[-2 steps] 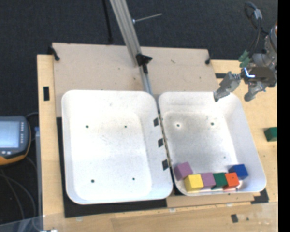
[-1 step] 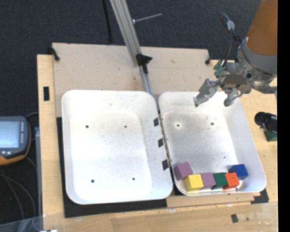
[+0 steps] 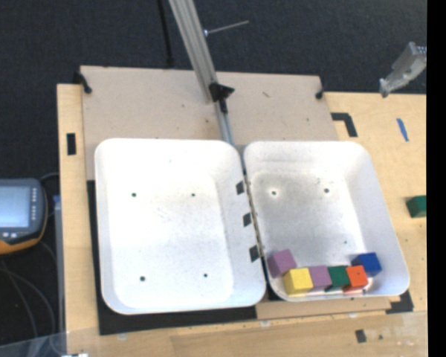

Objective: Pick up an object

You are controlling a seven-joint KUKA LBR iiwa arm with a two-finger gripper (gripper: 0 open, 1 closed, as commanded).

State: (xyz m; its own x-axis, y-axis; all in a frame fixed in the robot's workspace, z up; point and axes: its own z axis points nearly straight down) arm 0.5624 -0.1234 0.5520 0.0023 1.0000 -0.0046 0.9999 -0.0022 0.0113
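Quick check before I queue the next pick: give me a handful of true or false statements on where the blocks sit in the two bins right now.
1. All the blocks lie in the right bin. True.
2. The blocks are spread across the middle of their bin. False: they are bunched along its near edge.
3. The yellow block lies between two purple blocks. True.
4. The blue block sits in the left bin. False: it is in the right bin's near right corner, beside the orange block.
5. A green block lies between a purple block and the orange one. True.
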